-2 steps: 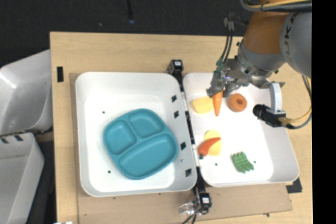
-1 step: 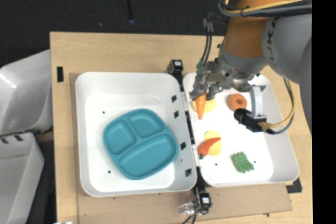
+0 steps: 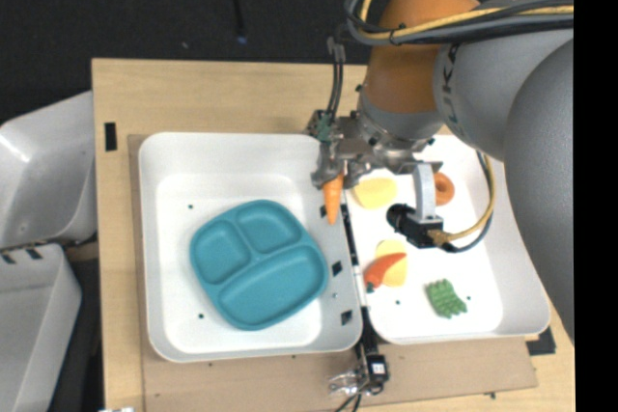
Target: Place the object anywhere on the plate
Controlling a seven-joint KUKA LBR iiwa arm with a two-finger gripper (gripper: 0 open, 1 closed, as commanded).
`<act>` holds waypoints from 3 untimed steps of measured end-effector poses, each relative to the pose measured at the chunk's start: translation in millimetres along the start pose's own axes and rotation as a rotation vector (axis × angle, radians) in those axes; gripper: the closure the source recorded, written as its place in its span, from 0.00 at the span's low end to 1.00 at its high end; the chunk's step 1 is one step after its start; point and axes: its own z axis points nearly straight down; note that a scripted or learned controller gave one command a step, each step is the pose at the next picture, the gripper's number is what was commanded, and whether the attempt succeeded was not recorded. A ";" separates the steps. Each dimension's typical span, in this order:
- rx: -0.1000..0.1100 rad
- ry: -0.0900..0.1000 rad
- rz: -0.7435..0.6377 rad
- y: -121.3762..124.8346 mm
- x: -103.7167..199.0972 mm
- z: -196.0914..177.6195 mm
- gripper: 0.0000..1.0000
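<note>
A blue divided plate lies in the left white bin. My gripper hangs over the wall between the two bins, just right of the plate's upper right corner. A small orange carrot sticks down from between its fingers, and the gripper is shut on it. The carrot's tip is above the left bin's right rim, apart from the plate. The arm's orange band and grey wrist hide the back of the right bin.
The right bin holds a yellow piece, an orange ring, an orange-and-yellow fruit piece and a green piece. A black cable fitting on the arm hangs over that bin.
</note>
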 end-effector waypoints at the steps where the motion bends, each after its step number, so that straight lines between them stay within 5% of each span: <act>1: 0.000 0.001 -0.001 -14.4 48.1 -8.4 1.00; 2: 0.001 0.001 -0.002 -26.4 102.2 -8.5 1.00; 3: -0.002 -0.002 0.006 -13.7 96.7 -3.3 1.00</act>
